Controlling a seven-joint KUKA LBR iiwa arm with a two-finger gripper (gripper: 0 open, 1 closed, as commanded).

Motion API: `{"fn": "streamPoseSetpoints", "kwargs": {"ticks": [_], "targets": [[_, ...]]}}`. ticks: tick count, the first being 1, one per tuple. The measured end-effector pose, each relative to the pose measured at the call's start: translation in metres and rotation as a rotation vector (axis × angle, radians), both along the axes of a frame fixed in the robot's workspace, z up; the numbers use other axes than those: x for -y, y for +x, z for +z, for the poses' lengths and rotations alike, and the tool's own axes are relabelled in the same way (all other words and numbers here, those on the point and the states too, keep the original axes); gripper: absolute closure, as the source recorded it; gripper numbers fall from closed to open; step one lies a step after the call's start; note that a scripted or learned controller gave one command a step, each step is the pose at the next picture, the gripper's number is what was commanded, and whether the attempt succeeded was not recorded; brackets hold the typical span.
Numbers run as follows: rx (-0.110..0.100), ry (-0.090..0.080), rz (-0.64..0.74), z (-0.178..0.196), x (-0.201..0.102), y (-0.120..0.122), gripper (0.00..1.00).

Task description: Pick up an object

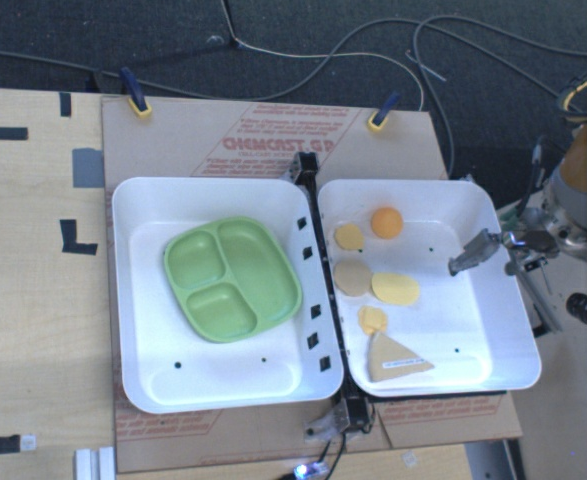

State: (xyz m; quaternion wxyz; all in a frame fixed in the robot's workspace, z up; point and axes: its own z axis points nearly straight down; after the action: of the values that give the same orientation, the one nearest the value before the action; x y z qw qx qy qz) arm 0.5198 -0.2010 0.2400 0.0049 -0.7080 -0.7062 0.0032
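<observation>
The right bin point(506, 313) holds several small food-like pieces: an orange ball point(386, 222), a small yellow disc point(349, 237), a tan disc point(352, 277), a yellow oval point(395, 288), a little yellow lump point(373, 319) and a tan wedge point(396, 358). My gripper point(495, 258) hangs over the right edge of this bin, to the right of all the pieces. It is open, its two fingers spread apart with nothing between them. One grey finger point(470, 253) points down-left toward the bin floor.
A green divided plate point(233, 278) lies in the left bin point(125, 268). A black-marked ridge point(318, 268) separates the two bins. Two clamps point(136, 96) and cables sit at the back on the cardboard sheet.
</observation>
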Motion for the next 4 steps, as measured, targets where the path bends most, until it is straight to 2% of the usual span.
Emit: {"fn": "streamPoseSetpoints", "kwargs": {"ticks": [1,3,4], "targets": [[0.01,-0.003,0.003,0.005,0.0,0.002,0.0],[0.004,0.0,0.003,-0.121,0.004,-0.002,0.0],[0.012,-0.005,0.004,-0.156,0.003,-0.001,0.0]]}}
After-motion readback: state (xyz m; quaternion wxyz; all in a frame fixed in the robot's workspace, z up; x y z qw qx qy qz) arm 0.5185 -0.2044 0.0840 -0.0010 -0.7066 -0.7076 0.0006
